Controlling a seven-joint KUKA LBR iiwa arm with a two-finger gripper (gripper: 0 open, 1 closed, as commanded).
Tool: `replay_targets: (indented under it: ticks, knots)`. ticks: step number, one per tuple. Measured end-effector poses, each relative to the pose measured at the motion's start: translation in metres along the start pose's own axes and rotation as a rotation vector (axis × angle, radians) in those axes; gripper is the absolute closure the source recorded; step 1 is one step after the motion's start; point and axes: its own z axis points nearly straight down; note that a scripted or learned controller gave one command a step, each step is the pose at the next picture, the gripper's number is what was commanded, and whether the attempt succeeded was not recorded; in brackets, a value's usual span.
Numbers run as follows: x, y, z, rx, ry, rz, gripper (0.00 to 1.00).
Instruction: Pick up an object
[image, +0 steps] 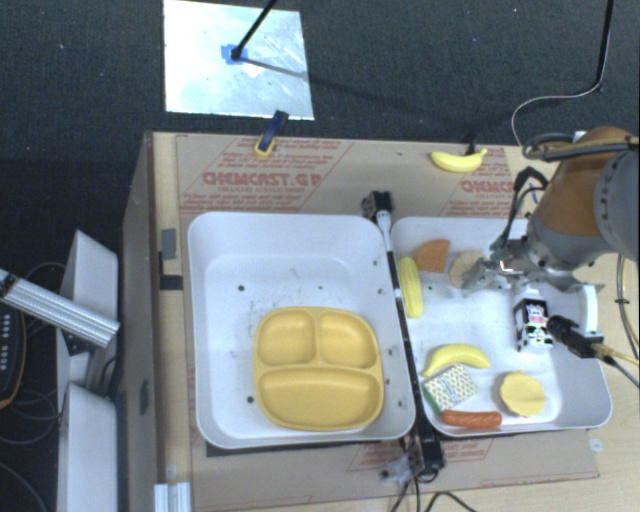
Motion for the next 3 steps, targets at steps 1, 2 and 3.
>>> replay_targets:
  ticks: [1, 2, 3]
  knots:
    - [-0.036, -0.026, 0.016, 0.002, -0.001, 0.003, 0.00]
    - [-0.041, -0.052, -0.001, 0.002, 0.000, 0.003, 0.00]
    - [-0.041, -0.051, -0.012, 0.000, 0.000, 0.003, 1.00]
